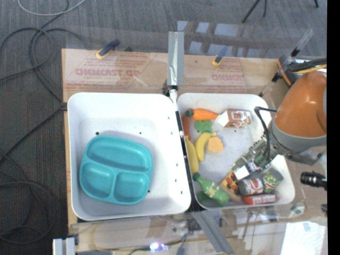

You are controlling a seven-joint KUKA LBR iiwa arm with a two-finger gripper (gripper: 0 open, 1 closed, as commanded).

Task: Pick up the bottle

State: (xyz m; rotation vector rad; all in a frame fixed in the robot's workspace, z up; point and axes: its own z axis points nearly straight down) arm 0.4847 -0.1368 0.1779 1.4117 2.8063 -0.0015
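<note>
Orange band [304,108] of the arm rises highest on the right, over the right bin's [223,96] outer edge, and the grey wrist below it slants down and left to the gripper [251,165], which sits low among the clutter in that bin's front right part. Whether the gripper is open or closed cannot be told, and nothing shows as held in it. Just in front of it lies a red and white can [251,186] on its side, with a red packet [260,199] against the front wall. The bottle [211,190], green, lies on its side in the front left corner of the same bin, cap pointing back and left, near the can but apart from the gripper. Behind it a banana [202,145] curves along the middle, touching an orange slice [215,145]. Further back are a green piece [203,125], a carrot [205,114] and a small carton [237,118] by the rear wall. In the left bin [74,142] a teal tray [117,169] with three compartments lies toward the front. Beyond both bins, the bench [122,73] carries two yellow clamps [107,48] at its far edge, and cables [42,36] trail over the carpet.
</note>
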